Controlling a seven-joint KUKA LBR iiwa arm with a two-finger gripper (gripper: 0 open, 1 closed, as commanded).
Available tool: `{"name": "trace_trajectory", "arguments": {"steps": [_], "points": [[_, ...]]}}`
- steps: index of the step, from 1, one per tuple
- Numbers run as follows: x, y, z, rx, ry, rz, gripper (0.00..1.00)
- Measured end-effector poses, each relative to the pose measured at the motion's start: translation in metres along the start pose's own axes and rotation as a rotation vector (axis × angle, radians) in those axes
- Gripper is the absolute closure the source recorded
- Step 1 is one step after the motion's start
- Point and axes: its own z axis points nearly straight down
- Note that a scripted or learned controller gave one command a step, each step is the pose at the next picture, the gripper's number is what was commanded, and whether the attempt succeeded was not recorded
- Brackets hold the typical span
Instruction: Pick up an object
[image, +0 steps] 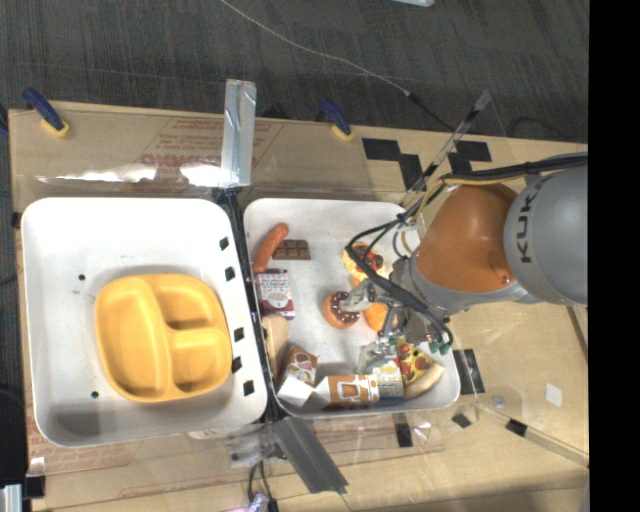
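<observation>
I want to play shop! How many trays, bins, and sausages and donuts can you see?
Bins: 2, left and right
Yellow tray: 1
Sausage: 1
Donut: 1
Total: 5

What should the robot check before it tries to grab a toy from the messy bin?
1. Gripper over the right bin: ok, it hangs above the bin's right side.
2. Jaws ready to close: cannot tell, cables hide them.
3. Toy between the jaws: cannot tell.
4. Toys spaced for a clean grab: not ok, the carton and pizza slice lie crowded under the gripper.
5. Easier targets: ok, the sausage and donut lie more apart.
6. Yellow tray out of the way: ok, it's in the left bin.
</observation>
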Motion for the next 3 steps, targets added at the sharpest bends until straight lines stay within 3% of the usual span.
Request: {"name": "trace_trajectory", "arguments": {"steps": [1,2,3], "points": [[-0.002,0.002,-0.01,0.0,-0.001,-0.008,1.0],[-0.022,0.024,-0.141,0.003,-0.006,0.009,1.0],[-0.115,0.035,-0.197,0.0,0.002,0.067,1.0]]}}
